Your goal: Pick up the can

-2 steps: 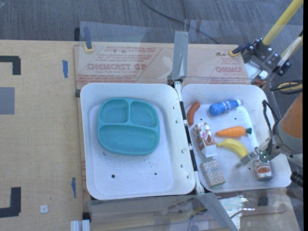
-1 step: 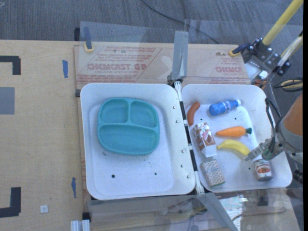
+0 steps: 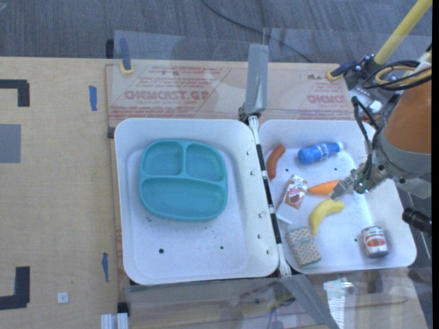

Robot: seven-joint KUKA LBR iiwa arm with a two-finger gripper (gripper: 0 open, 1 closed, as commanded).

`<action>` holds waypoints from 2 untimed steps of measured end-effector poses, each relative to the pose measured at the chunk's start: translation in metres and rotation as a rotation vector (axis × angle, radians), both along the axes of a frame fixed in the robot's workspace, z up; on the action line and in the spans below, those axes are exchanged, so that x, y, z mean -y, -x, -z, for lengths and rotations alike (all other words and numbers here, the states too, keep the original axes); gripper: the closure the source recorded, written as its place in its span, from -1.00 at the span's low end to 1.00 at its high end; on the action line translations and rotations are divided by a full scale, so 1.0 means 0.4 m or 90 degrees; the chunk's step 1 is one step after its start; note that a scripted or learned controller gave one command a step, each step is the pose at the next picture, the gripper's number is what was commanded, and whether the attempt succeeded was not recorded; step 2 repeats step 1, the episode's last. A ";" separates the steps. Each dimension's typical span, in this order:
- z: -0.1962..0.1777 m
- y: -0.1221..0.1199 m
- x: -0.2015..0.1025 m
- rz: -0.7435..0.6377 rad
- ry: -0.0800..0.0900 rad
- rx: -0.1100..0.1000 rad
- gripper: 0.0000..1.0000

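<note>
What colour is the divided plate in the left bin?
Teal-blue: the three-compartment plastic plate is plain, without pattern, clearest in the camera view.

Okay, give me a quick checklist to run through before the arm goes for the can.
1. Can in view, near corner of right bin: ok.
2. Can free of neighbours, with the banana well apart: ok.
3. Gripper above the can: not ok, it hangs near the carrot and banana.
4. Gripper open: cannot tell.
5. Nothing held in gripper: cannot tell.
</note>
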State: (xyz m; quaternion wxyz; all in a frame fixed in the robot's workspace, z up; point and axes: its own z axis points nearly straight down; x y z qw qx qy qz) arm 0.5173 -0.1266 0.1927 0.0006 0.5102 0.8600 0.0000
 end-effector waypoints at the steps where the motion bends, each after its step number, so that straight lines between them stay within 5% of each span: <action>1: 0.000 0.000 0.000 0.000 0.000 0.000 -1.00; 2: 0.000 0.000 0.000 0.000 0.000 0.000 -1.00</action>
